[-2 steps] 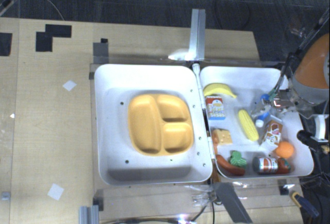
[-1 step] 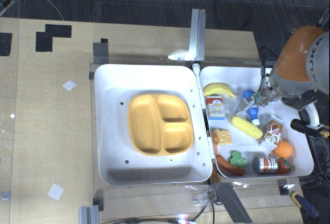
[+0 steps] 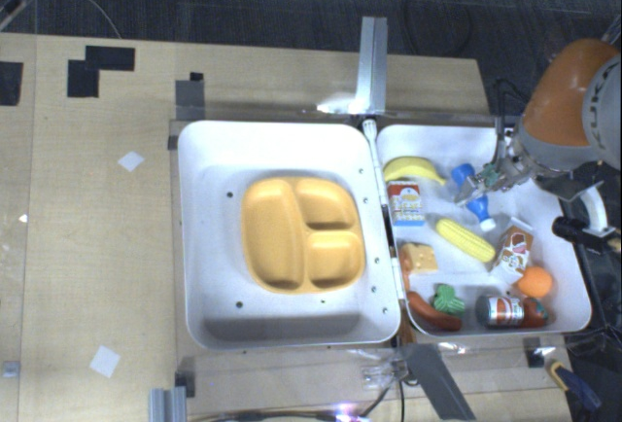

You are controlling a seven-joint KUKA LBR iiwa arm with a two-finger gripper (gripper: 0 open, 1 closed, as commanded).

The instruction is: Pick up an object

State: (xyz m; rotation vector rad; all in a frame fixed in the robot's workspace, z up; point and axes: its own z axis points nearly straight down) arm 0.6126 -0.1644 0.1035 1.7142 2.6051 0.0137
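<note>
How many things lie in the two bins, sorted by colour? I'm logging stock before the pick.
Yellow: 4: tray, banana, corn cob, cheese
Red: 3: carton, can, sausage
Blue: 1: blue item
Orange: 1: orange
Green: 1: broccoli
Brown-white: 1: packet
Total: 11

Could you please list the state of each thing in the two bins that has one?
Yellow divided tray: right way up in the left bin.
Banana: lying flat, right bin.
Corn cob: lying flat, slanted.
Can: tipped on its side.
Small carton: lying flat.
Orange: resting beside the can.
Gripper: low over a blue object.
</note>
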